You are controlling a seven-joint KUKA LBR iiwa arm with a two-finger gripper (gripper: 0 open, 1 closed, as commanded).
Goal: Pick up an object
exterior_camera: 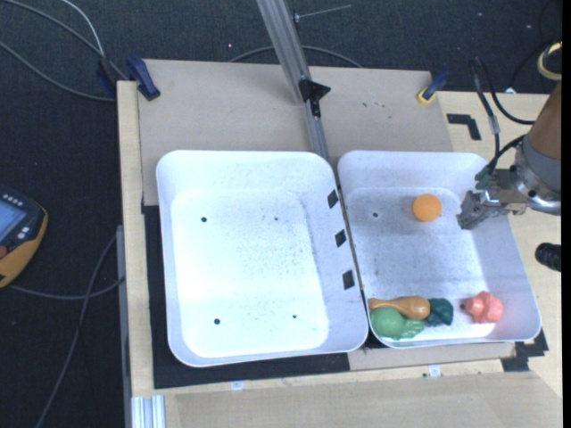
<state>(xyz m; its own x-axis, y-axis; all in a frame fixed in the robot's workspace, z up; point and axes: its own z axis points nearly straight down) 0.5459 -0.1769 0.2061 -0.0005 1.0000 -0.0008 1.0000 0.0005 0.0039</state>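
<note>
- Right now the arm [546,154] comes in from the right side and its gripper [473,210] hangs over the right-hand bin [446,266], close to that bin's right wall.
- Whether the gripper is spread or pressed together I cannot tell from where I stand; nothing is visibly caught in it.
- An orange ball [427,208] lies on the floor of the right-hand bin, in its upper half, just beside the gripper on its left and apart from it.
- Along the near edge of the same bin sits a cluster: a tan, drumstick-shaped piece [403,307], a green lump [395,325] touching it from below, and a dark teal piece [440,311] at their right.
- A pink lumpy toy [484,307] rests near that bin's near right corner, a little apart from the cluster.
- The left-hand bin [250,257] lies alongside, its rim meeting the other bin's rim in the middle.
- Both bins sit on a pale wooden bench [384,119], with a slanted metal rail [287,47] crossing above them.
</note>
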